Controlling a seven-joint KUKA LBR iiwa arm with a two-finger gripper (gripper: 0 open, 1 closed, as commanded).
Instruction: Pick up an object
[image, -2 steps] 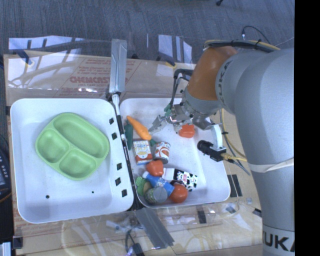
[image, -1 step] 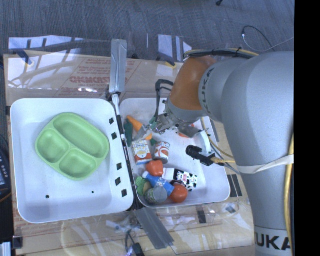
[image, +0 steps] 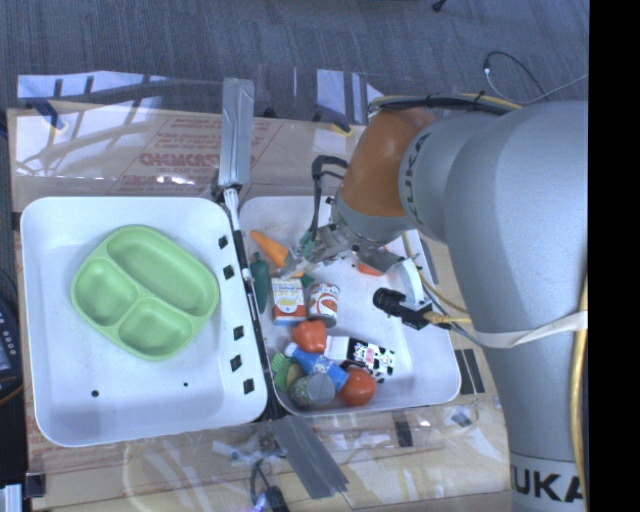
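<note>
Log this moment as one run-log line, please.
gripper: low in right bin, by carrot | grasp: unclear | left bin: green tray

Fixed overhead camera — slanted, both bins (image: 60, 300)

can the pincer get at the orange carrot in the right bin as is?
Probably yes. The pincer hangs low in the right bin, just right of the carrot, which lies uncovered at the top of the toy pile beside the divider; nothing lies between them.

Dark grey ribbed carpet floor (image: 150, 35), cardboard sheet (image: 130, 150) under clear plastic, daylight reflections
</note>
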